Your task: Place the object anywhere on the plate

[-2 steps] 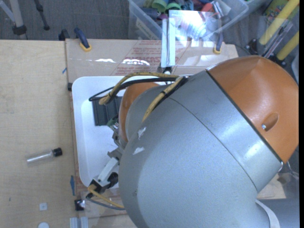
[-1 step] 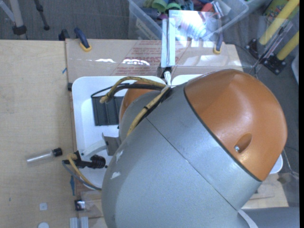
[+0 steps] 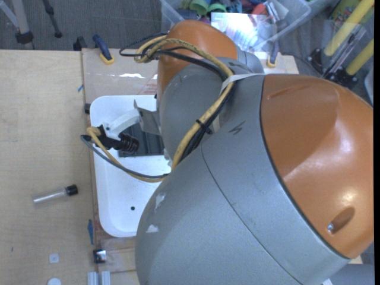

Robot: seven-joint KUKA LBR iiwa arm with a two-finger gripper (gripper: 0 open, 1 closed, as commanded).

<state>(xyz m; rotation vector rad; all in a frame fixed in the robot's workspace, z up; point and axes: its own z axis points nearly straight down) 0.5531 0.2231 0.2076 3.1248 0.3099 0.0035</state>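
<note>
My grey and orange arm (image 3: 255, 159) takes up most of the camera view and covers much of the bench. Its wrist end, with black fittings and yellow and black cables (image 3: 127, 142), hangs over the left white bin (image 3: 113, 212). The gripper (image 3: 139, 129) sits at that wrist end, largely hidden by the arm's own body. The bare bin floor at the lower left shows one tiny dark speck (image 3: 132, 207).
A small clear vial with a black cap (image 3: 54, 193) lies on the wooden bench left of the bin. A clear tub of coloured toys (image 3: 231, 5) stands at the back. A blue clamp (image 3: 104, 49) sits at the bench's far edge.
</note>
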